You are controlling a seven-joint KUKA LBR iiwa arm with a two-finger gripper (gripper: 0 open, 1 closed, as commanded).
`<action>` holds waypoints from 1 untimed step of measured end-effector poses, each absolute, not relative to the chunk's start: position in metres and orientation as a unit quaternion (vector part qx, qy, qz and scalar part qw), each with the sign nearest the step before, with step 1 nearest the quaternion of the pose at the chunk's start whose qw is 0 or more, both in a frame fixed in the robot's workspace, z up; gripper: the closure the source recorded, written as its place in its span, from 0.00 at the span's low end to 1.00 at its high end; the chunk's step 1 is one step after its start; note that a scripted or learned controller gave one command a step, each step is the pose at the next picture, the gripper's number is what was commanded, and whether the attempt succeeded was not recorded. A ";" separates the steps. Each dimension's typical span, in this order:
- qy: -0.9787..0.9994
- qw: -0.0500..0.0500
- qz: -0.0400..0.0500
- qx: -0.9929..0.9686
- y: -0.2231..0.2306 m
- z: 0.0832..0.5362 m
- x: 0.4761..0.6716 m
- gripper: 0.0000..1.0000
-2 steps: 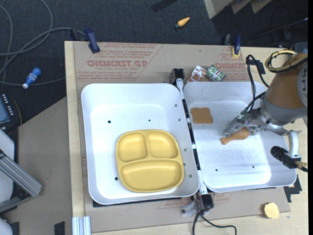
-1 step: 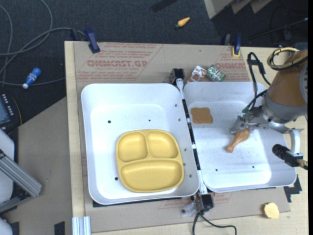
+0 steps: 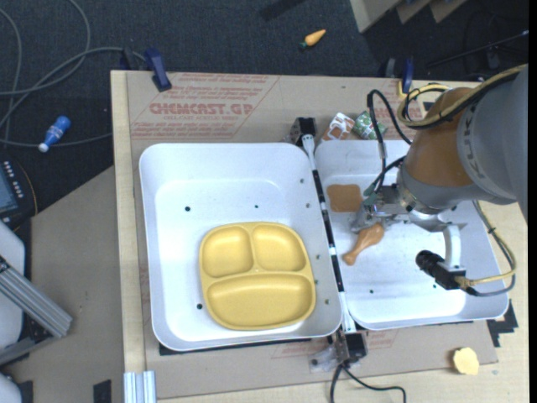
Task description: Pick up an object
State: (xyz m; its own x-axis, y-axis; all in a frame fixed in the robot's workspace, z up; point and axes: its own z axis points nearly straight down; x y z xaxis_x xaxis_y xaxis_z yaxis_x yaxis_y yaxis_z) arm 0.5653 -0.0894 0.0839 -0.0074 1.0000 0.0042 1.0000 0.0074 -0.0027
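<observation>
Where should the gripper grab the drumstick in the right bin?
Grip the drumstick across its narrow lower-left end, coming straight down. It lies flat and tilted, thick end up under the gripper, thin end free on the bin floor.

Bright, even overhead light fills the scene. The two shallow white plastic bins [image 3: 168, 225] nearly wash out, with a soft sheen on the yellow three-compartment plastic tray [image 3: 256, 275]. Shadows are faint and short. The dark carpeted floor [image 3: 75, 23] stays dim. Focus is slightly soft throughout, and fine detail looks grainy.
</observation>
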 end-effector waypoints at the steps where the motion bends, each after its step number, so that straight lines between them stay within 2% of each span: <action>1: -0.710 -0.004 -0.005 -0.704 -0.030 0.199 0.569 1.00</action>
